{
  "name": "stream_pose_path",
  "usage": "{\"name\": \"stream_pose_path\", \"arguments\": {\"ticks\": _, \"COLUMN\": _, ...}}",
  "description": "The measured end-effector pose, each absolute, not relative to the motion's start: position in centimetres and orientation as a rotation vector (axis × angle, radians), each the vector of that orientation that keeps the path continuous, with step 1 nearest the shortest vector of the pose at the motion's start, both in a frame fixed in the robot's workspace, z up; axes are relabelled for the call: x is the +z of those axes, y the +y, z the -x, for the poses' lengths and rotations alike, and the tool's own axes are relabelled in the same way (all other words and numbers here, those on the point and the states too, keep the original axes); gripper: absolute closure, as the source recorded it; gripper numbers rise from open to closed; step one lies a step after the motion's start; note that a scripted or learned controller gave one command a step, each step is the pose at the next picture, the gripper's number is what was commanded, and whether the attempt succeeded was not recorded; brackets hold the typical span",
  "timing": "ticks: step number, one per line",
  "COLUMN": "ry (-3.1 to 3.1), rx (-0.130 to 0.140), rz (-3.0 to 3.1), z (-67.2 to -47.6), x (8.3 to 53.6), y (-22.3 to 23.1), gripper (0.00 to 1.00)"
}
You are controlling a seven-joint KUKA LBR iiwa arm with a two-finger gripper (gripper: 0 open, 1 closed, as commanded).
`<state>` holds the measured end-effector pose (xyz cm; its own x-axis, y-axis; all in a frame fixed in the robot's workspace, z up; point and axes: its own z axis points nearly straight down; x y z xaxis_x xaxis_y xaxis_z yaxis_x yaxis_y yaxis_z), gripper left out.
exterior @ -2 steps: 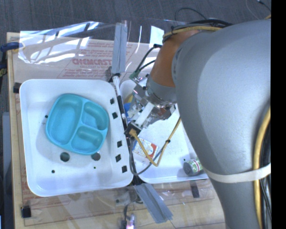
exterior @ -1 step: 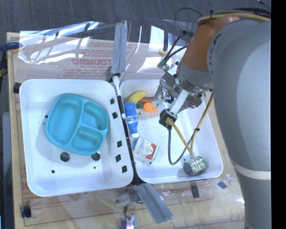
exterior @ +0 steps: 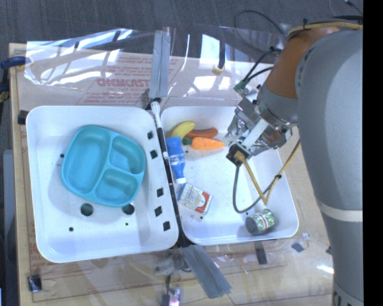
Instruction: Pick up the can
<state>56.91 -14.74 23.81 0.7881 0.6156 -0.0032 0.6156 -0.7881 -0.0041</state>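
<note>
Camera view: can (exterior: pixel 260 221) lies in right bin's (exterior: pixel 220 225) near corner, open floor beside; tool's (exterior: pixel 239 138) grip unreadable.

We see the 1 grey arm (exterior: pixel 335 107) reaching in from the right, orange band (exterior: pixel 284 75) above a bent wrist, and the gripper (exterior: pixel 244 131) angled down toward the left.

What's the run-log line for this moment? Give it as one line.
gripper: above right bin, by carrot | can: in that bin's lower-right corner, apart from gripper | pick: not done
</note>
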Motion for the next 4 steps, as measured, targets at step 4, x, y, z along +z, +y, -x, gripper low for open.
{"name": "stream_pose_path", "arguments": {"ticks": 4, "ry": -1.019, "rx": 0.002, "rz": 2.971, "z": -60.2, "x": 24.6, "y": -16.9, "gripper": 1.00}}
